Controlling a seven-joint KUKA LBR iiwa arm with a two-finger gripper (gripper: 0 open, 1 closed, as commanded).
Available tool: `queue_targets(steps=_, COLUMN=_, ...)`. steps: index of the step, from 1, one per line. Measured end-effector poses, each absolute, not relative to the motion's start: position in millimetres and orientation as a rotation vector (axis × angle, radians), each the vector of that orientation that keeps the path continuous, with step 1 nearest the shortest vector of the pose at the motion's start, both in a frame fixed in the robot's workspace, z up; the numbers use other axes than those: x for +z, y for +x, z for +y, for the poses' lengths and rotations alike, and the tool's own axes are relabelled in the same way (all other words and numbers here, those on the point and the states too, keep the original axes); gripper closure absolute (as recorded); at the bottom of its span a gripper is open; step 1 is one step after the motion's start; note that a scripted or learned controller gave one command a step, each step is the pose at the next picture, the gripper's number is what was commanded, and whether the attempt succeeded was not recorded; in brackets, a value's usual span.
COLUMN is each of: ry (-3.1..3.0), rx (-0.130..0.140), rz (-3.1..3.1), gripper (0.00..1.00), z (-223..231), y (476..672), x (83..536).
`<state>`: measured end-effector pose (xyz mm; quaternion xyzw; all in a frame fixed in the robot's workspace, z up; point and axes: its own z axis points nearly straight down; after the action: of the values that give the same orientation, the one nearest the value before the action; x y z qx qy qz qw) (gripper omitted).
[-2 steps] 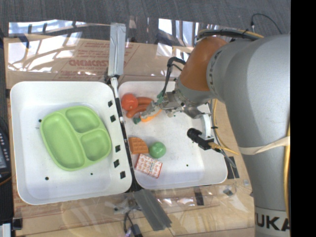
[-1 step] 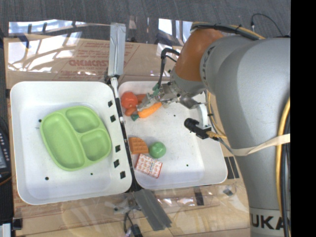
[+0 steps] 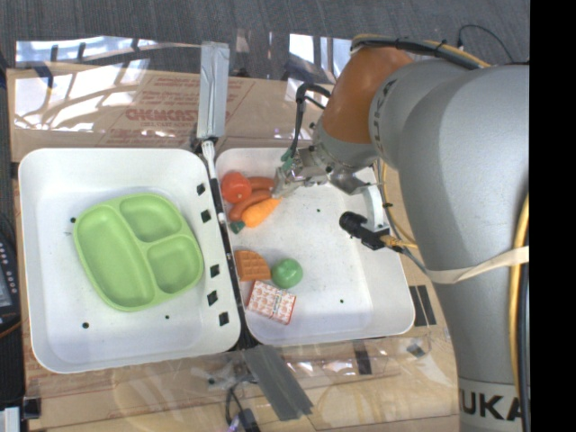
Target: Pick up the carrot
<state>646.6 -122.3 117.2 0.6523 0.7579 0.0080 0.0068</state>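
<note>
Camera view: we look down at a slant on two shallow white bins side by side on the counter; the grey arm with its orange band [image 3: 360, 97] reaches in from the right.
Carrot: the small orange carrot-shaped toy with a green tip [image 3: 258, 212] lies flat in the right white bin [image 3: 360, 306], at its upper left, close to the wall shared with the left white bin [image 3: 45, 241].
Long axis: we read it as running from lower left, green tip, to upper right, thick end.
Jaws to carrot: the two-finger gripper [image 3: 290, 176] sits just up and to the right of the thick end, so the carrot lies down and to the left of the jaws; we judge the gap small, and cannot tell whether they touch.
State of the jaws: we cannot tell; the wrist and cables cover them, and nothing shows between them.
Neighbours: a round red-orange tomato-like toy [image 3: 236, 187] touches or nearly touches the carrot on its upper left; another orange piece lies just behind.
Risk, as we judge it: the crowding may let the jaws catch the wrong thing.
Hard to make out: the carrot's lower edge against the bin wall.
</note>
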Motion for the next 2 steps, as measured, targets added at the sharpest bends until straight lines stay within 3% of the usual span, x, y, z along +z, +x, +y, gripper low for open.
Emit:
queue_targets(steps=1, ry=2.154, rx=-0.006, rz=2.294, gripper=1.00, z=-95.1, y=627.6, x=124.1)
queue_targets(steps=2, ry=2.154, rx=-0.006, rz=2.294, gripper=0.00, z=-95.2, y=627.5, x=124.1)
